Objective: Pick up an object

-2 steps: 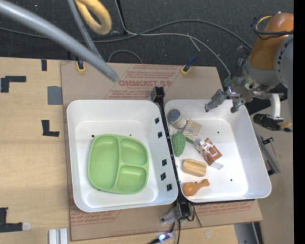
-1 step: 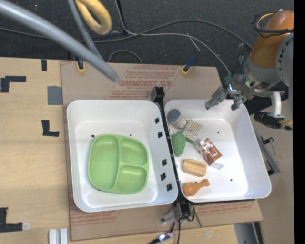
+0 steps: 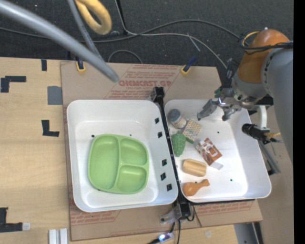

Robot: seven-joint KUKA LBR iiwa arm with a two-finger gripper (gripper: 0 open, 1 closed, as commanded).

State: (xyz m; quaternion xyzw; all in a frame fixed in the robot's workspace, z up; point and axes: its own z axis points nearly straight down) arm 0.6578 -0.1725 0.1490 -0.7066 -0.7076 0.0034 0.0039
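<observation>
My gripper [image 3: 217, 111] hangs over the far part of the right bin [image 3: 248, 157], its two fingers spread open with nothing between them. Below and left of it lie the bin's objects: a small grey jar [image 3: 174, 116], a tan patterned packet [image 3: 192, 128], a green leafy piece [image 3: 178, 144], a red and white wrapped packet [image 3: 209, 151], a bread roll [image 3: 194, 167] and an orange drumstick-shaped toy [image 3: 194, 186]. The gripper touches none of them.
The left bin [image 3: 78, 124] holds a green divided plate [image 3: 118, 163]. A black clip-lined divider [image 3: 165, 143] separates the bins. Cables run across the dark area behind the bench, and a yellow loop [image 3: 94, 14] hangs at the top.
</observation>
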